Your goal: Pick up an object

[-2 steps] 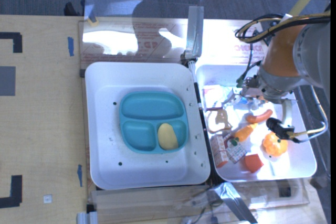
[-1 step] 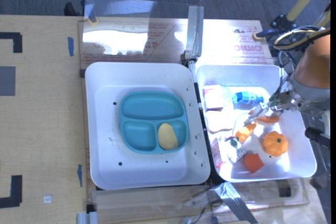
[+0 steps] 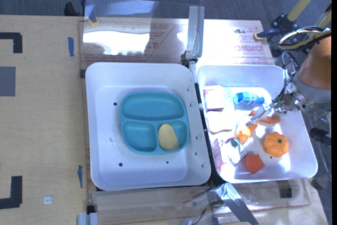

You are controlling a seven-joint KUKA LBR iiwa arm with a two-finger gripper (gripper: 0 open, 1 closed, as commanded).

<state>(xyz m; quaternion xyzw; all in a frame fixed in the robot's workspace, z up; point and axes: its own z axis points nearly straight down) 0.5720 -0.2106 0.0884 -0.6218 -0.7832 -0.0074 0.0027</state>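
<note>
Two shallow white plastic bins are sitting side by side on the wooden bench [image 3: 37, 129]. Lying in the left bin [image 3: 100, 92] is a teal three-compartment plastic tray [image 3: 142, 113], and a pale yellow, potato-shaped toy [image 3: 168, 137] is resting in its lower right compartment.

Crowding the right bin [image 3: 303, 163] are several small things: a blue bottle with a white cap [image 3: 247, 98] near the top, a round orange pumpkin toy [image 3: 276, 144] toward the right, a red-orange block [image 3: 254, 163] just below and left of it, a smaller orange piece [image 3: 243, 135] near the middle, and some white and pink packets [image 3: 218, 113] along the left wall.

Reaching in from the right, the grey arm with its orange band [image 3: 318, 68] is hanging over the right bin. Its two-finger gripper [image 3: 267, 111] is sitting low among the clutter, just below the blue bottle and above the pumpkin toy, beside a thin reddish piece [image 3: 270, 119]. Whether its tips are spread or pressed together cannot be told.
</note>
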